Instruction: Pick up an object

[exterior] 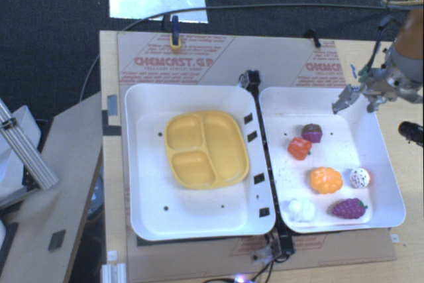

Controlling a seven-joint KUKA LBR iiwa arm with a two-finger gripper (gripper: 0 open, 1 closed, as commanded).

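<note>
The right bin (381,142) holds several small toy foods: a dark purple piece (312,133), a red pepper (299,148), an orange pumpkin (326,180), a white speckled ball (360,177), purple grapes (349,209) and a white lump (301,210). My gripper (355,104) hangs over the bin's far right corner, above and to the right of the purple piece. Its fingers are open, spread apart with nothing between them.
The left bin (142,142) holds a yellow divided plate (205,149). A black hinge strip (260,156) runs between the bins. The arm (405,56) comes in from the right over the bench's back corner. A cable arcs across behind the bins.
</note>
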